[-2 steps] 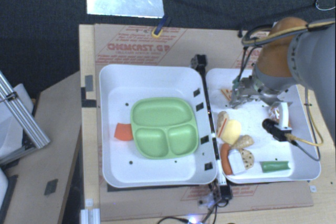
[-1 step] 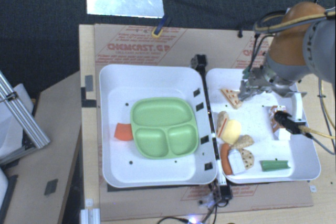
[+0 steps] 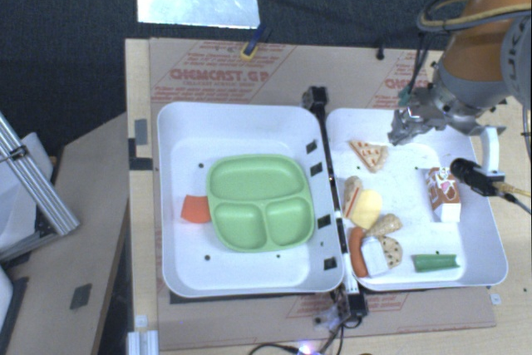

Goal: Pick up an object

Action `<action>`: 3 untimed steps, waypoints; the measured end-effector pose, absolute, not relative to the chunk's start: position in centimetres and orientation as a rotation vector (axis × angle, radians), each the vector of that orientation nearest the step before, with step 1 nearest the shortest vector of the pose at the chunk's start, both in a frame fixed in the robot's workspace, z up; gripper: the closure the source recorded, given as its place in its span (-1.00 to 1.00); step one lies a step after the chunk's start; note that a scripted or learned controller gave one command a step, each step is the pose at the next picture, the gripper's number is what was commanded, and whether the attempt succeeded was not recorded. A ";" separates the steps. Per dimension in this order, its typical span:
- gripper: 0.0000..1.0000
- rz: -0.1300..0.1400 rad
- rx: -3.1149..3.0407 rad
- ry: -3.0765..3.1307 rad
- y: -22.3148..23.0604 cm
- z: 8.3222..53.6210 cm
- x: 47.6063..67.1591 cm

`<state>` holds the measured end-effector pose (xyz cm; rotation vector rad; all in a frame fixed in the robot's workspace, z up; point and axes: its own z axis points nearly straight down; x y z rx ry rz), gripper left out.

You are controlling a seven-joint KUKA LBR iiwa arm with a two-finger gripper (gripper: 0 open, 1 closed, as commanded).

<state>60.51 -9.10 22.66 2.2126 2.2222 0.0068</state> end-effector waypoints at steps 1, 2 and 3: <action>1.00 -0.001 2.217 2.228 -6.5 21.8 56.3; 1.00 -0.001 2.217 2.230 -3.1 22.0 51.6; 1.00 0.002 2.214 2.230 -0.6 23.3 50.1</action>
